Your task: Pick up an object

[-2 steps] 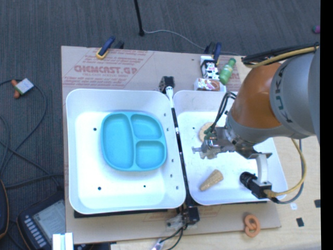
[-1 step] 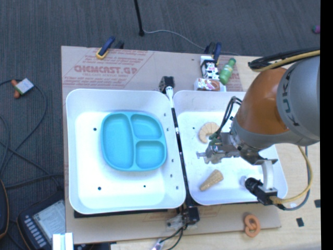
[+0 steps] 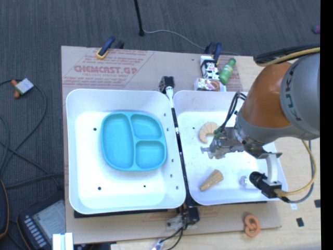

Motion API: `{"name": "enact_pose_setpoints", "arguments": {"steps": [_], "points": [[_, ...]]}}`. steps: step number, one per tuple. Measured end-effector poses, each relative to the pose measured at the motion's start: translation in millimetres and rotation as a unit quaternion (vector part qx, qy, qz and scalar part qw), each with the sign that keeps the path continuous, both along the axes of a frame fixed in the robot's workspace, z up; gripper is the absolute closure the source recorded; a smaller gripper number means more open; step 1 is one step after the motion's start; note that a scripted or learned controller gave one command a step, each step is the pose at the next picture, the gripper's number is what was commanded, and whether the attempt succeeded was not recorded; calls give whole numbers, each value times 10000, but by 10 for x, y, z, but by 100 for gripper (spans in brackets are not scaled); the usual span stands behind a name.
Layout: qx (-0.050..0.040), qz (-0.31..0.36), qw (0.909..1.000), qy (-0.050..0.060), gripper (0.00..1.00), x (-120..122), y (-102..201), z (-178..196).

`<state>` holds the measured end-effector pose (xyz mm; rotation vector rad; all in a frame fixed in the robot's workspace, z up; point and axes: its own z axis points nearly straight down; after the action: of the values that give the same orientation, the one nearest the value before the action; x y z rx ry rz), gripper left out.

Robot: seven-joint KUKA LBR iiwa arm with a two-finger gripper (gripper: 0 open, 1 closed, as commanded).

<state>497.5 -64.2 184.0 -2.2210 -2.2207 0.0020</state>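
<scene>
Pincer [image 3: 214, 149] hovers in the right bin [image 3: 229, 100], its state we cannot tell; we judge approach underway; next, drop onto the croissant [image 3: 207, 131].

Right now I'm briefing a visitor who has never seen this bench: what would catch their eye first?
Most likely the big grey arm with its orange band, reaching in from the right over the right bin, its gripper low above the floor. Next, the bright blue divided plate in the middle of the left bin. Then the small tan pieces in the right bin: a croissant and a cone.
</scene>
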Motion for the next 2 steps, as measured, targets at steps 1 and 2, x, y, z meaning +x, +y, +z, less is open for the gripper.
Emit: {"name": "enact_pose_setpoints", "arguments": {"steps": [1, 2], "points": [[4, 4, 10000, -1, 100, 5, 40, -1], [3, 5, 10000, 1, 100, 3, -30, -1]]}}
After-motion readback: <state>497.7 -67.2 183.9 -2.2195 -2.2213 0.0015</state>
